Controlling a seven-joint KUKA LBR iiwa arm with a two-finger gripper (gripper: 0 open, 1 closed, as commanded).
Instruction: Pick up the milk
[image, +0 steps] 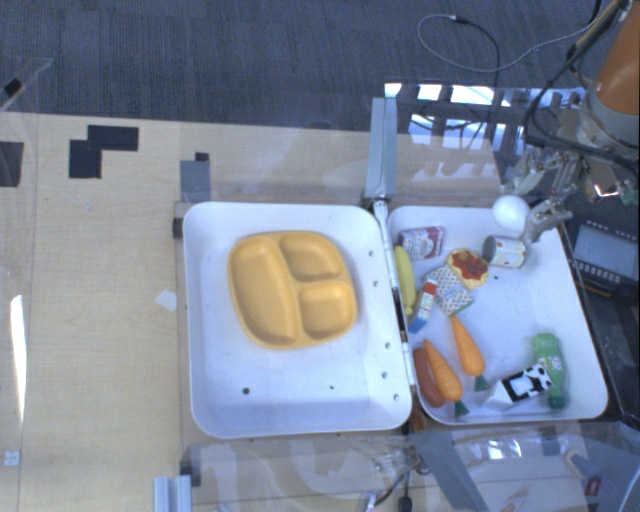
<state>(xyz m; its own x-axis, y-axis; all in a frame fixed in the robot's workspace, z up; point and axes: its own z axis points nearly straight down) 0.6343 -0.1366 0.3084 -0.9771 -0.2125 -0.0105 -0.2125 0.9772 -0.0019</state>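
Milk carton (526, 383) touching green bottle (549, 368), beside carrots (466, 347).

A light wooden bench top (90, 290) is seen under clear acrylic panels, with black rectangular marks (100, 150) set near its far left. Beyond it, dark grey carpeted floor (250, 60) is crossed by a thin looped cable (460, 45). Bright window light is reflected in a glossy patch (450, 110) at the bench's far edge.

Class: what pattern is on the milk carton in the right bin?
Black-and-white cow patches on the milk carton, seen in the camera view.
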